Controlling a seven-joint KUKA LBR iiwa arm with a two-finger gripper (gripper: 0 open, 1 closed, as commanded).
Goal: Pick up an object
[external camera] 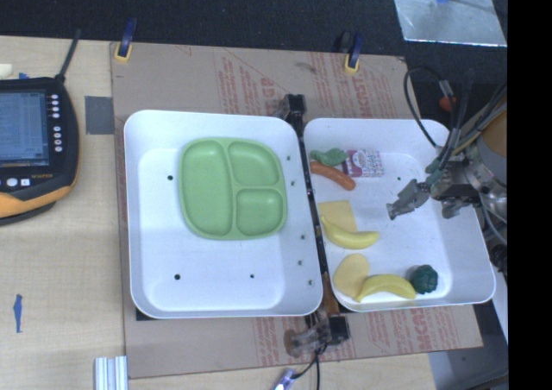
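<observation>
My gripper (428,204) hangs over the right side of the right bin (466,250), open, with nothing between its fingers. Its left fingertip (402,206) points toward the bin's middle. Left of it lie an orange carrot (333,175), a green leafy piece (328,156) and a white and purple packet (367,162). A yellow wedge (336,210) and a banana (350,240) lie lower left. Along the front wall sit a pale yellow round piece (348,272), a second banana (386,288) and a dark green broccoli (423,277).
The left bin (155,276) holds a green divided plate (233,188). A teach pendant (30,147) lies at the far left of the bench. Cables (427,112) loop behind the right bin near the arm.
</observation>
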